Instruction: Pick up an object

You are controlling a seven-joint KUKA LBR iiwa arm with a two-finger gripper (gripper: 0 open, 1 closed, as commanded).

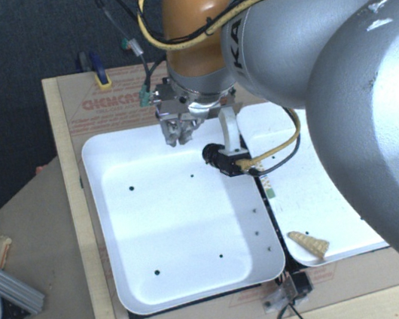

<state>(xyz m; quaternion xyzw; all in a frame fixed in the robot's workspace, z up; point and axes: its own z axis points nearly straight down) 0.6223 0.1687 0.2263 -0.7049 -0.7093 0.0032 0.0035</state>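
On cardboard-topped bench point(87, 213), two white bins point(165, 222), dark backdrop point(3, 44)

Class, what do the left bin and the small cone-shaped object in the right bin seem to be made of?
Left bin: probably moulded plastic, smooth white with a soft sheen and rounded corners. Cone-shaped object: tan and ridged, perhaps a shell or a plastic toy; too small to tell.

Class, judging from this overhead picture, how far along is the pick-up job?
Done: the end effector is over the far edge of the left bin. In hand: nothing shows between its fingers. Left: the whole pick; a tan cone-shaped object lies in the right bin, apart from it.
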